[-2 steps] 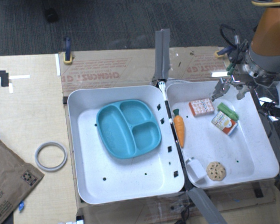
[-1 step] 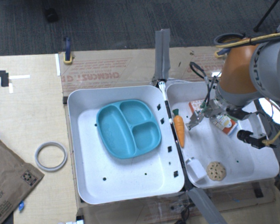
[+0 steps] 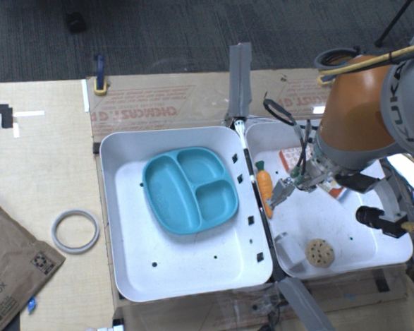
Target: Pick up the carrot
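The carrot [image 3: 265, 187], orange with a green top, lies along the left wall of the right bin [image 3: 362, 256], close to the divider between the two bins. My gripper [image 3: 282, 191] hangs just right of the carrot's lower half, reaching in from the arm's orange wrist band [image 3: 359, 112]. One grey finger [image 3: 280, 193] points toward the carrot. Nothing shows between the fingers.
A blue three-compartment plate [image 3: 189, 189] lies in the left bin [image 3: 129, 266]. A round cookie [image 3: 318, 252] rests near the right bin's front. A red-and-white packet [image 3: 291, 159] sits under the wrist. A tape ring [image 3: 75, 229] and a cardboard box [image 3: 12, 267] lie on the bench at left.
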### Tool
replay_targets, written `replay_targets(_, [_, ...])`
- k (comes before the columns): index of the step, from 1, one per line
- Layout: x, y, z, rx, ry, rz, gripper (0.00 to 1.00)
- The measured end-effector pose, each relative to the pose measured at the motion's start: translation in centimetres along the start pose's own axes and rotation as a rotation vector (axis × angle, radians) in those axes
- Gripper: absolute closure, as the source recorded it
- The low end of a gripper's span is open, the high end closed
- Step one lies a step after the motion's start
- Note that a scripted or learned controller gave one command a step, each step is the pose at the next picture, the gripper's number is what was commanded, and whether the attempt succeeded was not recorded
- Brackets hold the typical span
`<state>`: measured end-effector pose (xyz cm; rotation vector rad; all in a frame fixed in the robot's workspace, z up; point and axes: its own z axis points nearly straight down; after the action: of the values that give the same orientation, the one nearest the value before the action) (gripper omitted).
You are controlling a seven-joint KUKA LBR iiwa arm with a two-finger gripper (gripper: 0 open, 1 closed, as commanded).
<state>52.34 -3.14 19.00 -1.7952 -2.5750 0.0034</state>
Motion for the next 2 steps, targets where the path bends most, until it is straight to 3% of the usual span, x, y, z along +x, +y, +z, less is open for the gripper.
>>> replay_targets(1, [-0.9,-1.3,-5.1,-0.001,-0.001,-0.030,0.00])
replay_targets(2, [2.8,4.9,0.0,0.000,-0.001,-0.114,0.00])
